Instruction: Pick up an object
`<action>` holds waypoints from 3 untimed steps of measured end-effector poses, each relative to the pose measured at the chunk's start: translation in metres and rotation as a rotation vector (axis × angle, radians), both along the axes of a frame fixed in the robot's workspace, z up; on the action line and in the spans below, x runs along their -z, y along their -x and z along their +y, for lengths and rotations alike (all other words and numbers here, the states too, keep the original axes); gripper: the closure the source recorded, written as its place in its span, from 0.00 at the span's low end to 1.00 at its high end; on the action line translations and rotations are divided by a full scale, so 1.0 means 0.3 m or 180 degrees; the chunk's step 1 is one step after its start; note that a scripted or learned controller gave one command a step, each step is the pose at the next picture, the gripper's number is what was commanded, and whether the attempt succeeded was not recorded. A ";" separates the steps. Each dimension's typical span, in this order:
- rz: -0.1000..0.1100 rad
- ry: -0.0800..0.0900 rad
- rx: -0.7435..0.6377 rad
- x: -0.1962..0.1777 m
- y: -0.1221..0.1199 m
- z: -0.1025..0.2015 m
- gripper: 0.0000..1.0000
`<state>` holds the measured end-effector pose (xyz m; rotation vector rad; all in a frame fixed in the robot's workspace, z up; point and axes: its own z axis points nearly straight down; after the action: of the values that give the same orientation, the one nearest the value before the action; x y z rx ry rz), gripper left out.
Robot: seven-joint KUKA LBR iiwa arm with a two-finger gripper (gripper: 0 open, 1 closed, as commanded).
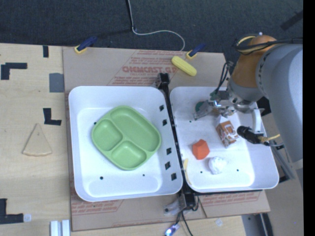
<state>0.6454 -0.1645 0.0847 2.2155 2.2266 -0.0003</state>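
White crumpled ball (217,164), paper or tissue by the look, sits nearest in the right bin (256,178) by its near edge; likely very light and soft, would squash, so pinch across the middle. Orange-red block (200,149) just beyond it toward the bin's left wall looks small, stiff and smooth, maybe slippery; grip across its flat sides. Brown and white packet (227,132) lies mid-bin, tilted, probably light with a slick crinkly wrapper; take it across the short width. It has print on it, too small to read. Tool (211,107) hangs over the far part of the same bin, close to the packet but apart from it; cannot tell its state from here. Dark green bit (201,105) lies by the tool near the far-left corner, unclear what it is. Left bin (81,178) carries a green divided plate (126,137), stiff plastic, awkward for a pinch except at the rim. Red lettering on the cardboard (142,68) beyond the bins is mirrored and not legible. Yellow object (184,66) lies on it at the far edge.
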 end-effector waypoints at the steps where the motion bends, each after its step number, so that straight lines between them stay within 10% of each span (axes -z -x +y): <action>1: -0.0002 0.0001 0.0016 -0.004 0.293 -0.052 0.00; 2: 0.0002 0.0005 0.0010 -0.034 0.287 -0.052 1.00; 3: 0.0000 -0.0002 0.0007 -0.066 0.078 0.109 1.00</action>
<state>0.6219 -0.1317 0.1045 2.2183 2.2246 0.0004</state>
